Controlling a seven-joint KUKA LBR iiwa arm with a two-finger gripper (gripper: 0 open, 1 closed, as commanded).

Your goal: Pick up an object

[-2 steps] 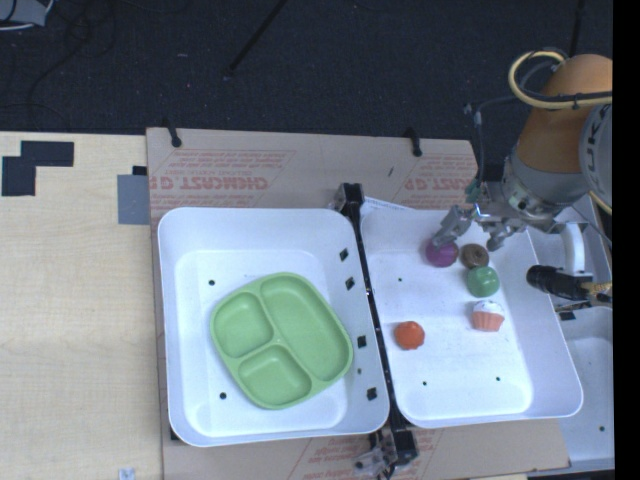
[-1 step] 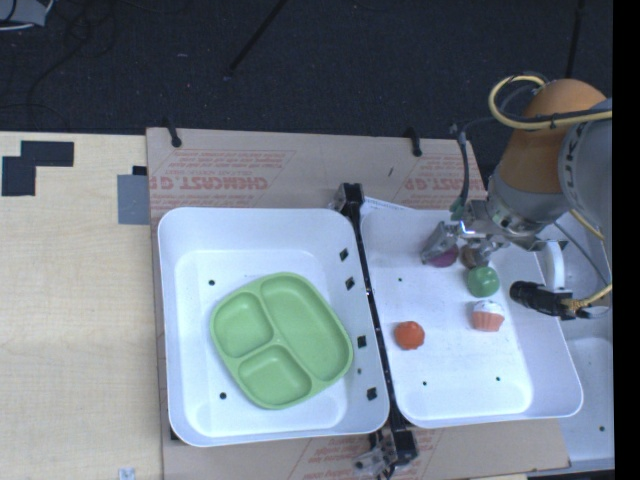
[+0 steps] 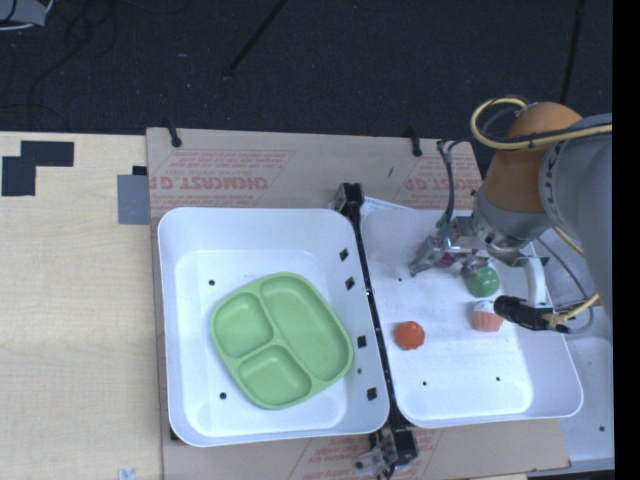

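My gripper point(image 3: 432, 259) hangs over the upper left part of the right bin point(image 3: 545, 393), its fingers open and pointing down-left with nothing between them. A green rounded object point(image 3: 481, 280) lies just to the right of the gripper, close under the wrist. A small pink-orange object point(image 3: 486, 316) sits below the green one. An orange-red ball point(image 3: 408, 335) rests near the middle of the right bin, below the gripper and apart from it.
The left bin point(image 3: 185, 268) holds a green divided plate point(image 3: 280, 340). A black divider point(image 3: 362, 298) runs between the two bins. The grey arm with its orange band point(image 3: 535, 163) and cables reaches in over the right bin's upper right side.
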